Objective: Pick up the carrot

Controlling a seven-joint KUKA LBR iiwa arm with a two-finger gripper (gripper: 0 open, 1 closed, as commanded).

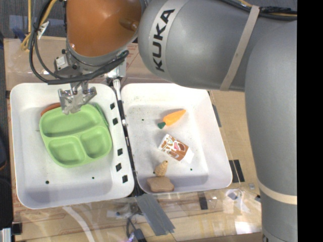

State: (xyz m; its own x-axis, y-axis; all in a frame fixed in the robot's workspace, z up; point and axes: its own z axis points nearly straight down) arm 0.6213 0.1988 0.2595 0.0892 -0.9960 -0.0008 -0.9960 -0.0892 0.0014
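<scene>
"KUKA" reads in black along the grey arm at the top. The carrot lies in the right bin, upper middle, its long axis slanting, orange tip upper right, green end lower left. The gripper hangs over the green tray at left; whether its jaws are apart I cannot tell. The packet print is unreadable.

- The grey KUKA iiwa arm enters from the right and fills the upper part of the view; its thick rounded link bears the black KUKA lettering
- The orange band above the wrist sits at upper left, with black and yellow cables looping beside it
- The metal two-finger gripper points downward over the left side; its fingers look close together, though their state cannot be told
</scene>
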